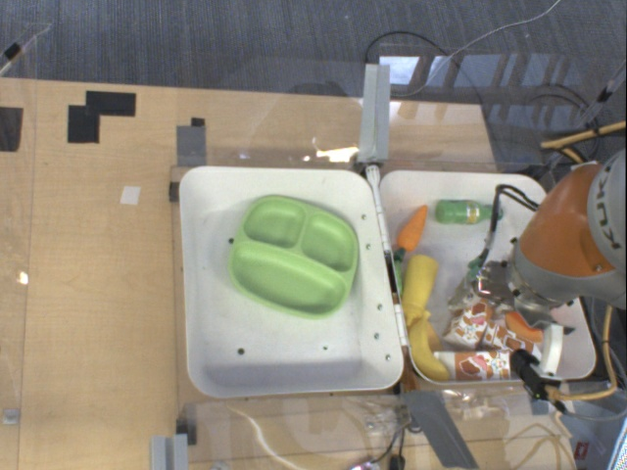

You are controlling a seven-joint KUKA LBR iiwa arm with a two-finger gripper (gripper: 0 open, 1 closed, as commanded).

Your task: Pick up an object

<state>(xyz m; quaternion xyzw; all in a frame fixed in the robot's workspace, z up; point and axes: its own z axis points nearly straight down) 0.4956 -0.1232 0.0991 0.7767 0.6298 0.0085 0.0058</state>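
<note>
I see the gripper point(487, 284) low in the right bin point(460, 186), over the carton point(477, 327) beside the banana point(421, 311); whether it grips anything I cannot tell. A green plate point(294, 254) fills the left bin point(211, 292).

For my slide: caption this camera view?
Arm's gripper low over right bin clutter; green divided plate in left bin.

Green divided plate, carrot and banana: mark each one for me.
green divided plate point(294, 255), camera view, on the ridge between its compartments, in the left bin.
carrot point(412, 227), camera view, mid-body, in the right bin.
banana point(420, 306), camera view, middle of its yellow curve, along the right bin's left wall.
</note>
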